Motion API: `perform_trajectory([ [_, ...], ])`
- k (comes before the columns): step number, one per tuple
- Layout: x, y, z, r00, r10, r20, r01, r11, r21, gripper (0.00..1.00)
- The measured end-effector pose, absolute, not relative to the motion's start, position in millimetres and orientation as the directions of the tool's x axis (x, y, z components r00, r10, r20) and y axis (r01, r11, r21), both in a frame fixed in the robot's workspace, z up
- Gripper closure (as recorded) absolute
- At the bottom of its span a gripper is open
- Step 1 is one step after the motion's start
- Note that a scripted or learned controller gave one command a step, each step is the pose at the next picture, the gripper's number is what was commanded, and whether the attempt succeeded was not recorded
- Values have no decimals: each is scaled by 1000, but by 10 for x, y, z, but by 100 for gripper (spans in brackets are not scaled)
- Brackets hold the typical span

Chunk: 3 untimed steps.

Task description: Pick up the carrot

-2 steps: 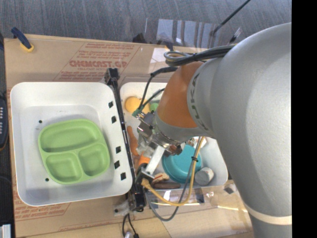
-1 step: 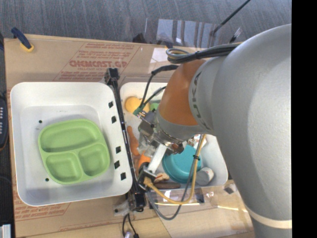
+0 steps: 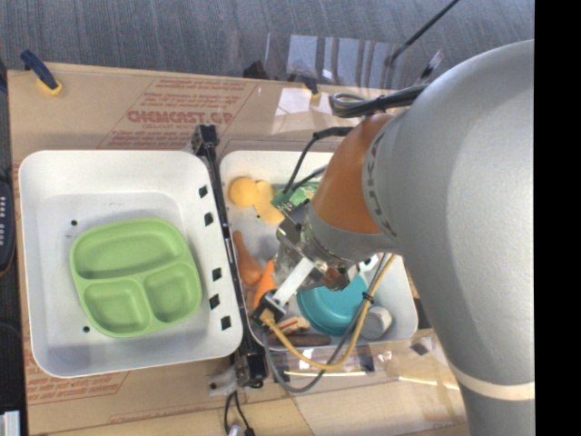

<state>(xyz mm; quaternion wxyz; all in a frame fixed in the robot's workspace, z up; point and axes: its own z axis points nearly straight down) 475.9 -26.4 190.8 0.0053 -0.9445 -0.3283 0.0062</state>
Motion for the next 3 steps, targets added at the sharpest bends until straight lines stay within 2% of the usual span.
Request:
perform_trajectory([
  [1,4764,-48,2295,955,297,-9,297,-955,-8,100],
  [2,4846,500,2509,977,215,-9,215,-977,-5,100],
  [3,4858,-24,2116,971,238,-15,238,-971,-7,100],
])
